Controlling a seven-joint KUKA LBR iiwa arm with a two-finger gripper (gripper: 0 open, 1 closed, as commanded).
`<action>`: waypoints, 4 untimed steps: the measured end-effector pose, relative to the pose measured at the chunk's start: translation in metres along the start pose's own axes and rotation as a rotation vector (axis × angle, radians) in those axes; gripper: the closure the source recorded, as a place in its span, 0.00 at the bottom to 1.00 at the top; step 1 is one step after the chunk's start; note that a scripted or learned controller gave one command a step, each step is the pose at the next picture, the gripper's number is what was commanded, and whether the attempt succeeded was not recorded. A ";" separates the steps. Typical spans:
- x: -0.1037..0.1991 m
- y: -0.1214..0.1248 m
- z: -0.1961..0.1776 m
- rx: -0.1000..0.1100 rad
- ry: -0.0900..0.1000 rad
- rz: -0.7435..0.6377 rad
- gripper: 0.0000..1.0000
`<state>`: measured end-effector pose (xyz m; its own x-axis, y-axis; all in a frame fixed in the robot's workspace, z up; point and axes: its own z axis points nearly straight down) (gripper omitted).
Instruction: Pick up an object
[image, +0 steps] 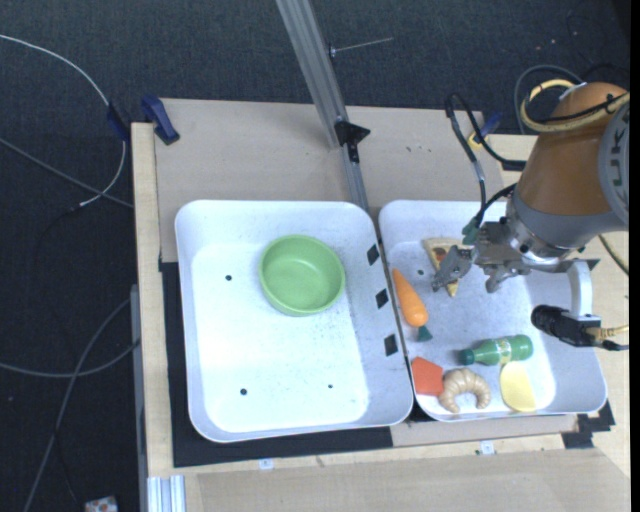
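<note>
Lying loose in the right bin (590, 385): carrot (409, 299), green bottle (497, 351), croissant (466, 388), yellow piece (517, 386), red piece (427, 375), and a pale wedge (438, 251) at the far side. Hovering over that wedge: gripper (472, 271), fingers spread apart, clasping nothing. Reaching in from the right, wrist angled downward. Sitting in the left bin (210, 330): green bowl (302, 273). Resting side by side on the bench (250, 150).
</note>
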<state>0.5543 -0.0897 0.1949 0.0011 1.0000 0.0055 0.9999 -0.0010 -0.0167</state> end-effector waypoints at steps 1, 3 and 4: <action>-0.009 -0.005 0.058 0.002 0.000 0.001 0.00; -0.009 0.000 0.079 -0.023 0.000 0.002 1.00; -0.007 -0.004 0.034 -0.020 -0.005 -0.002 1.00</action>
<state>0.5501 -0.0961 0.1605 -0.0010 1.0000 0.0010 1.0000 0.0010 0.0030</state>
